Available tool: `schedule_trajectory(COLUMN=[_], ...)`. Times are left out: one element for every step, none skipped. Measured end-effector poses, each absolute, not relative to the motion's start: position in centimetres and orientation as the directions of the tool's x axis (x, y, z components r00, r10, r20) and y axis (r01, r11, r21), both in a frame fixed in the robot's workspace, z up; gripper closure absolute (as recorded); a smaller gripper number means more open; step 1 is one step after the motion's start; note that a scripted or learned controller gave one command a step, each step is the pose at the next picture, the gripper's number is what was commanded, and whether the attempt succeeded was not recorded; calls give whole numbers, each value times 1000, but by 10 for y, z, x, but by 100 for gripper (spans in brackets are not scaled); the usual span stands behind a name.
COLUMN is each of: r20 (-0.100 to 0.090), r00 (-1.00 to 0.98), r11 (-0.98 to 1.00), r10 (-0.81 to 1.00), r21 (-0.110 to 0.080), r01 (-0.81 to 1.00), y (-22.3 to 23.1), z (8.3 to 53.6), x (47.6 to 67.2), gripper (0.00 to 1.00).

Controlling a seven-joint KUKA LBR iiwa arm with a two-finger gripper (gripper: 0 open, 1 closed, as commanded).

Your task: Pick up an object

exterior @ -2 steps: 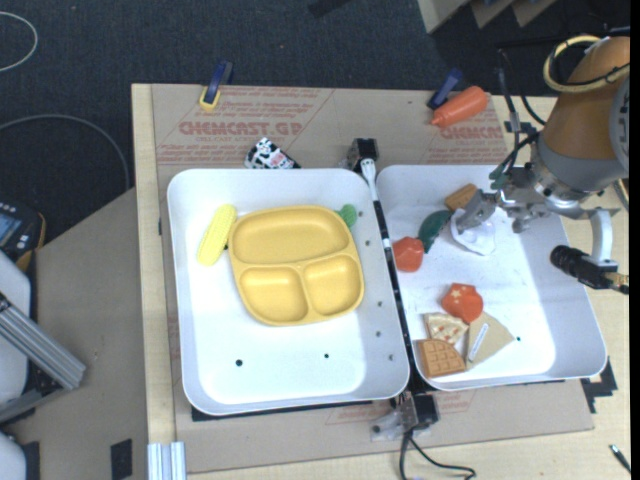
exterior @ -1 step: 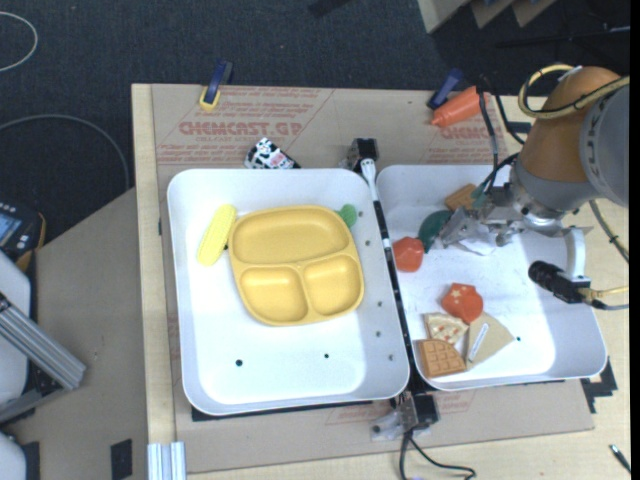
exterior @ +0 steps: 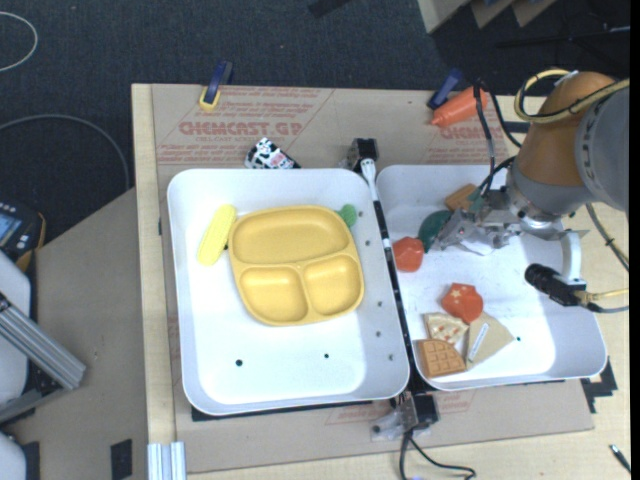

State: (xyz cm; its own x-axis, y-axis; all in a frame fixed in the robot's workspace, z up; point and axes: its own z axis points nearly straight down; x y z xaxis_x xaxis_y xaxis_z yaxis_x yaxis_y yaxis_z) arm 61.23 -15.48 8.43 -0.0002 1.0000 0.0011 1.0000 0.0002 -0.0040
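Jaws state cannot be told, the gripper [exterior: 478, 230] being low in the right bin [exterior: 570, 353] beside a dark green item [exterior: 433, 226] and rounded red-orange piece [exterior: 408, 254].

Two white bins [exterior: 200, 298], one yellow tray [exterior: 295, 263], perhaps eight toy foods [exterior: 461, 301].

Small toy foods scattered in the right bin [exterior: 575, 353]: red tomato [exterior: 408, 254], strawberry [exterior: 462, 301], waffle [exterior: 439, 356].
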Motion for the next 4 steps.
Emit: schedule_trajectory(r20=[0, -2, -3, -2], r00=[0, -1, -1, -1], r11=[0, 1, 1, 1], r10=[1000, 1000, 1000, 1000], r21=[1, 6, 9, 6], r01=[1000, 1000, 1000, 1000], y=[-155, -152, -152, -152], z=[96, 140, 203, 227], x=[613, 612, 608, 609], gripper=[100, 100, 100, 100])
